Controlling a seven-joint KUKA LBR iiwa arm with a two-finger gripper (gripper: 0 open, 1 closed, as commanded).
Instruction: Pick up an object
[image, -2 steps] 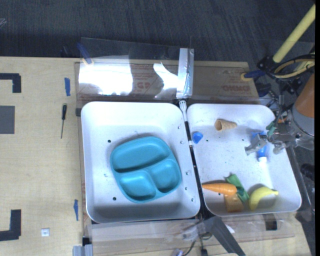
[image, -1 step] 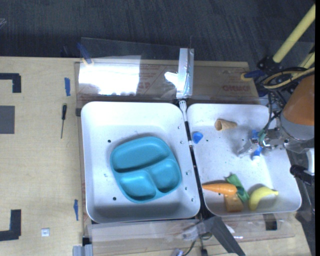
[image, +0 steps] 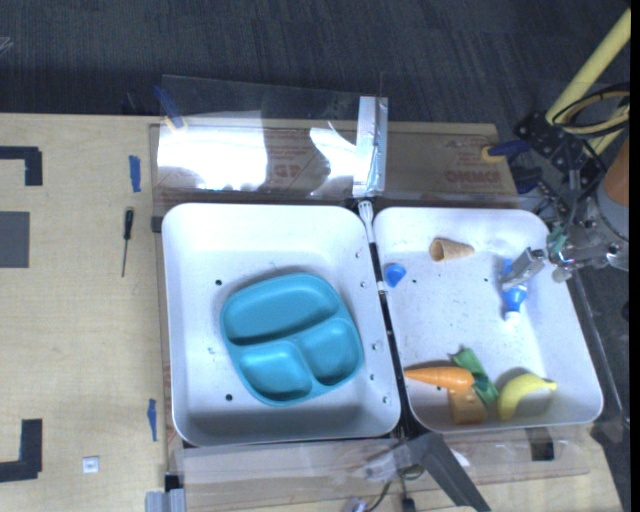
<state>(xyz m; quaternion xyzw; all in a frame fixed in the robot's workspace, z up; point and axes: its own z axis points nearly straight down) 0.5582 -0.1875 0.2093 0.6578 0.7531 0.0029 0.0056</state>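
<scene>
We count two white bins side by side, and we take the right bin as our landmark. To its left, touching along the shared edge, the left bin holds one blue divided tray with three compartments.

Inside the right bin we count five loose things. One small blue piece lies by its left wall. One tan cone lies near its far wall. Along its near wall sit one orange carrot with green leaves, one brown block just under the carrot, and one yellow banana toward the near right corner.

The gripper hangs over the right bin's far right part, its blue-tipped fingers pointing down, set close together with nothing between them
</scene>
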